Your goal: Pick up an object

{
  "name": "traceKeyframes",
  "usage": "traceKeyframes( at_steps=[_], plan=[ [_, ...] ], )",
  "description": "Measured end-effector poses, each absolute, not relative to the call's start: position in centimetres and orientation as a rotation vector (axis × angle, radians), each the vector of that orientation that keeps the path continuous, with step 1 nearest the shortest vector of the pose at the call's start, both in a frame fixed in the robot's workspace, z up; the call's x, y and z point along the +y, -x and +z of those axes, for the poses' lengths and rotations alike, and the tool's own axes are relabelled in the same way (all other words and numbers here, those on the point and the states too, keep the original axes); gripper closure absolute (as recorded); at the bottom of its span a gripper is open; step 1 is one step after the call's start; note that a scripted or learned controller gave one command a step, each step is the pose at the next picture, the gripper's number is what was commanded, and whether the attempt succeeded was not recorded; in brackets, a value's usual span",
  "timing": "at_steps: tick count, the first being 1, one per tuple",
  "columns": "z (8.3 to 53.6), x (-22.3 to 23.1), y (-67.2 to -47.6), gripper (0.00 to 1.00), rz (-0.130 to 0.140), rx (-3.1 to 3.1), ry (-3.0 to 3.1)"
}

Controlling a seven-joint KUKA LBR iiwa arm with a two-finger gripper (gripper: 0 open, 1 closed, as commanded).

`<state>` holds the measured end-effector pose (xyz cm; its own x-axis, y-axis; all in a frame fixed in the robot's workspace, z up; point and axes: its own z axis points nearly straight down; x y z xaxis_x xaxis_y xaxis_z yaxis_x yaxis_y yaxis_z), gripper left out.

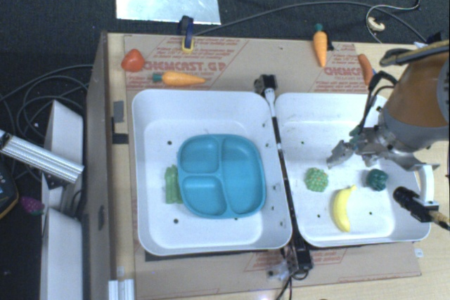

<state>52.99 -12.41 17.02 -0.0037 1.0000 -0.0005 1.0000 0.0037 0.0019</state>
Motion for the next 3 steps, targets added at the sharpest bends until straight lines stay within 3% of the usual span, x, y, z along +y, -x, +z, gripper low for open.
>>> traceKeyframes(
  at_steps=[1,2,3],
  plan=[
    [9.9,-12.4,-49.8,0.0,0.0,2.223,-2.22],
    [8.4,-14.9,-48.7,0.0,0.0,2.222,-2.22],
    [9.5,-14.8,-48.8,1.0,0.004,2.224,-2.218]
  ],
)
